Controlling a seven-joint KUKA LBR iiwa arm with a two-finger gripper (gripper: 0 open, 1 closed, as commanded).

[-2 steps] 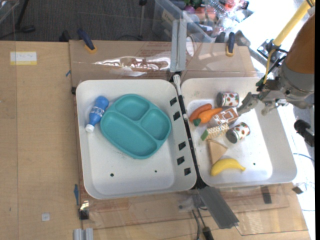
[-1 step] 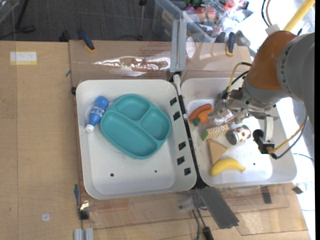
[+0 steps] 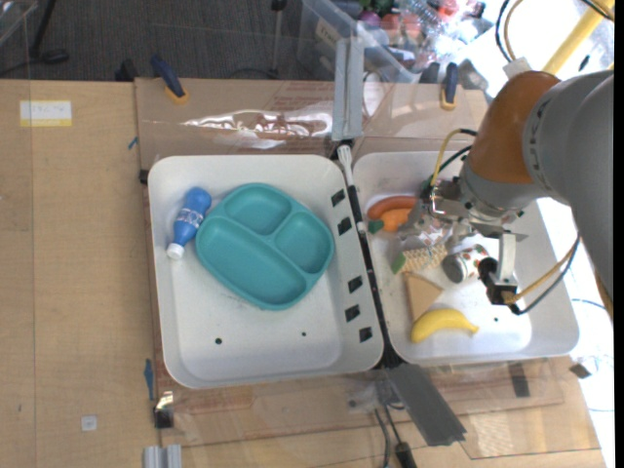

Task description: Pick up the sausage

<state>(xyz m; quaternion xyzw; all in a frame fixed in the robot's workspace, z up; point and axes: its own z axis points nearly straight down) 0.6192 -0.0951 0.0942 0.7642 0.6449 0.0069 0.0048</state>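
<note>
Right bin (image 3: 546,334): the sausage (image 3: 388,205), reddish-brown, is lodged at the far left corner, just beside the divider between the bins. An orange carrot-like piece (image 3: 395,219) lies touching it on the near side. Nearer the camera are found a small green item (image 3: 398,260), a tan wedge (image 3: 421,291) and a banana (image 3: 444,324).

Left bin (image 3: 195,349): a teal divided plate (image 3: 265,245) and a blue-and-white bottle (image 3: 187,220) are held, well apart from the task item.

Gripper (image 3: 458,252): positioned over the middle of the right bin, amid a clutter of small objects, to the right of the sausage and not upon it. Its opening cannot be told from this view; nothing is seen to be held.

Step in hand, as judged: approach to the sausage, not yet reached.

Handling notes: the tool is best carried left and toward the far corner, then lowered across the sausage's short axis at mid-length. The bin wall and the touching orange piece leave little room; a grasp set too near either is likely to catch the wrong item or slip off.
</note>
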